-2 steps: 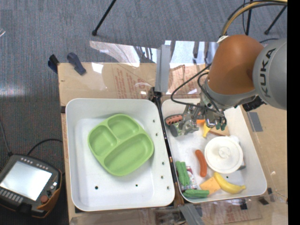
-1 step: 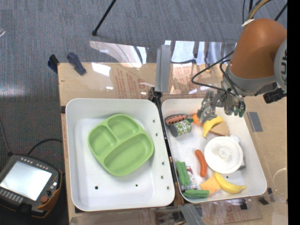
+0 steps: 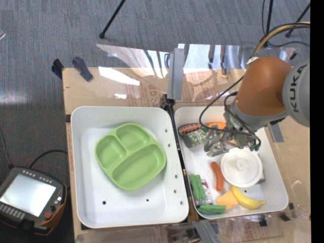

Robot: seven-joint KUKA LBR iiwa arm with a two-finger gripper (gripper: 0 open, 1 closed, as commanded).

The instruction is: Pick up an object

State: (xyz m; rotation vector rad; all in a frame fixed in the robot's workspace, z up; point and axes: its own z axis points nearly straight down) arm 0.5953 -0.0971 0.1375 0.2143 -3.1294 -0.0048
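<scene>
Toy food in right bin (image 3: 279,186) beneath lowered gripper (image 3: 218,145)

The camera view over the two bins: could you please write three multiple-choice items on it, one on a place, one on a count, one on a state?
1. Where does the green divided plate lie?
A. left bin
B. right bin
C. the floor

2. How many compartments does the plate have?
A. two
B. three
C. five

3. How does the white bowl sit?
A. tipped on its side
B. stacked on the plate
C. flat in the right bin

Answers: 1 A, it rests flat in the left bin. 2 B, ridges split it into three wells. 3 C, it sits flat in the right bin, between the sausage and the banana.
</scene>
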